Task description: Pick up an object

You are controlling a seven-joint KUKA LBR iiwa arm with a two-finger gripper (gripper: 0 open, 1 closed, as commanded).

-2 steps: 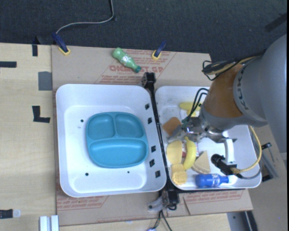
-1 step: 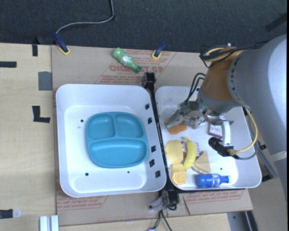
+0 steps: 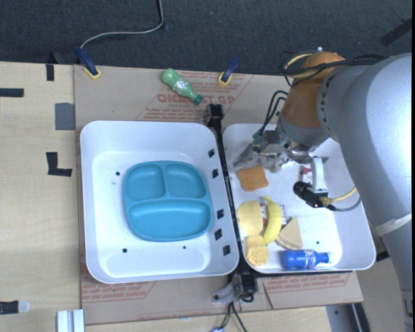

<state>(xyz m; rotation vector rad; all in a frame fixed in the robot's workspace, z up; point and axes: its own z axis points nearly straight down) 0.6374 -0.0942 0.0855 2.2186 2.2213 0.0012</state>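
So the gripper hangs at the 10 o'clock corner of the right bin, right above the brown toast-like piece, probably lining up a grab, while the other toy food sits piled toward 6 o'clock; can't tell its grip state.

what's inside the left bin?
The left bin holds one blue divided plate, lying flat near its middle, its three compartments bare. Whatever lies under the plate is covered.
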